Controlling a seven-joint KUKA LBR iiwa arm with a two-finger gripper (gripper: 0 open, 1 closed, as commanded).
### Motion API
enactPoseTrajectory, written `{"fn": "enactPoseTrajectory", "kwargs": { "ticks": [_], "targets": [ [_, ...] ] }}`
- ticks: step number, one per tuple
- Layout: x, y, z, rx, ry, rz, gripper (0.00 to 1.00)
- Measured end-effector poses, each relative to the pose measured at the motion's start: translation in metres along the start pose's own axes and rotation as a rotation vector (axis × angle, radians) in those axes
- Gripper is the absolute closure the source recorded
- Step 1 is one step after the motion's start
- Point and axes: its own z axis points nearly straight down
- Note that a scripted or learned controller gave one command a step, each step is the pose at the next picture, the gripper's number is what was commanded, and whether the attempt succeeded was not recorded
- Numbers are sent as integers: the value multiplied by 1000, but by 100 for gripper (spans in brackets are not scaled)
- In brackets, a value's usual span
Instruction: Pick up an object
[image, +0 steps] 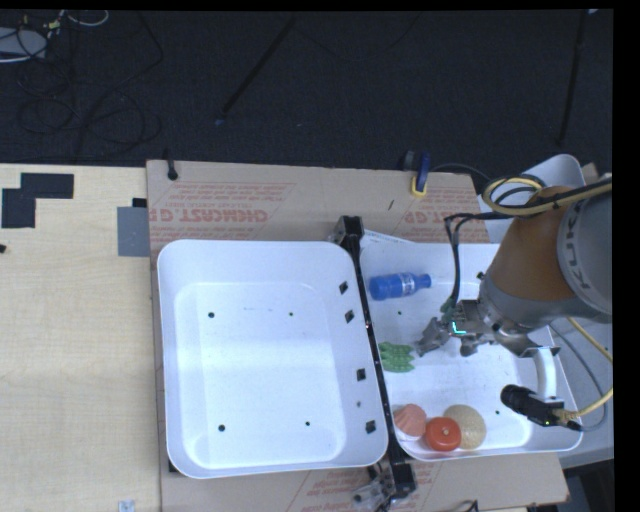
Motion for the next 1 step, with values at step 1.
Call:
{"fn": "enactPoseTrajectory", "kwargs": {
  "ticks": [1],
  "targets": [
    [-72,61,-56,-15,-8,-5,0]
  ]
}}
